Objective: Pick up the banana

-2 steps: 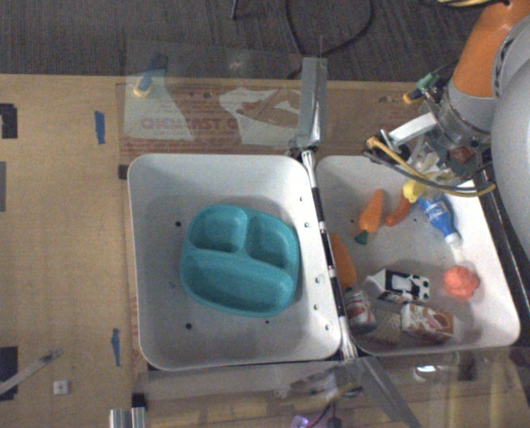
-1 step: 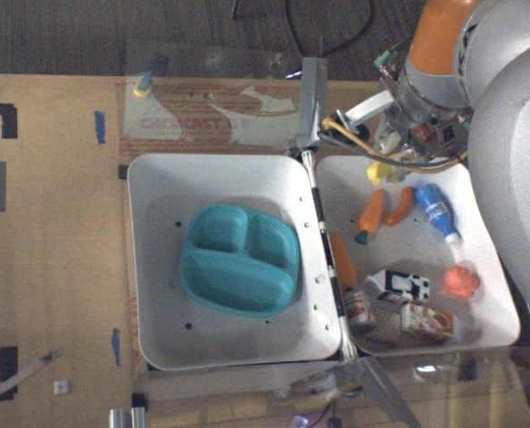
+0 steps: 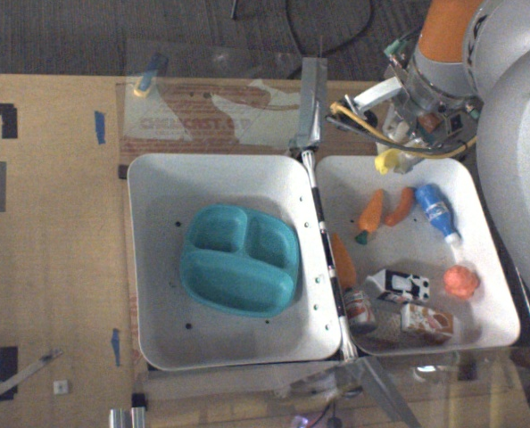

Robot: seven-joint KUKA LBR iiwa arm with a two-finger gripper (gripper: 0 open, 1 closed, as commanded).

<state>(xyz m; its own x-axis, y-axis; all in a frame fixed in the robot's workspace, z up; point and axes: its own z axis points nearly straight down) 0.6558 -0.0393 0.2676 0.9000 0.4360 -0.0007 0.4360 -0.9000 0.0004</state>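
The banana [image 3: 386, 160] is a small yellow piece showing at the far rim of the right bin [image 3: 490, 239]. It pokes out to the left from under my gripper [image 3: 402, 150], which is shut on it; the rest of the banana is hidden by the gripper body. The grey arm with its orange band [image 3: 452, 20] comes in from the upper right and hangs over the bin's far edge.
The right bin holds two orange carrot-like pieces [image 3: 370, 212], a blue bottle [image 3: 436, 210], a pink-orange ball [image 3: 461, 281], a long orange piece [image 3: 343, 264], a can [image 3: 359, 308] and small cartons [image 3: 399, 283]. In the left bin [image 3: 149, 239] lies a teal divided plate [image 3: 240, 259].
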